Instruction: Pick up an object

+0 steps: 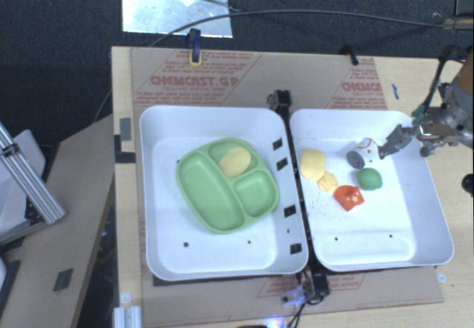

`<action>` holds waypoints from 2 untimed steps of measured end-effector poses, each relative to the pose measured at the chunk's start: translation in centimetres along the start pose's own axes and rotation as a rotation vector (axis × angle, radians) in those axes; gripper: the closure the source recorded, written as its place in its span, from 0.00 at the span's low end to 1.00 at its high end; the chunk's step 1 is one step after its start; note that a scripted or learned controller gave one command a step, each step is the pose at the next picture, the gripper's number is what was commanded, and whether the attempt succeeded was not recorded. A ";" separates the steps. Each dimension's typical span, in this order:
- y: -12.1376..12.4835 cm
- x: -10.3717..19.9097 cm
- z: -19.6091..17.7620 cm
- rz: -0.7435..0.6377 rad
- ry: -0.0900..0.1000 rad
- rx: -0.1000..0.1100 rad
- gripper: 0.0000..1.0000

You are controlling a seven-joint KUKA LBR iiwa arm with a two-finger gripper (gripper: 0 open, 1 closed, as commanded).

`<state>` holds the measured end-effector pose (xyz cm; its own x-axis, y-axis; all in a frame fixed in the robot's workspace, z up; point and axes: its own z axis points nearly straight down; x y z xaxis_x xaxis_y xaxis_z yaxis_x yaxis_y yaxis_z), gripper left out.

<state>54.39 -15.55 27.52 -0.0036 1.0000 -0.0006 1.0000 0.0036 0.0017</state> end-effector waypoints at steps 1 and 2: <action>0.1 -0.1 4.1 0.002 0.001 0.003 0.00; 0.6 0.8 9.1 0.001 0.001 0.003 0.00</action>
<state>55.05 -14.72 18.42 -0.0022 1.0000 0.0006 1.0000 0.0022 -0.0017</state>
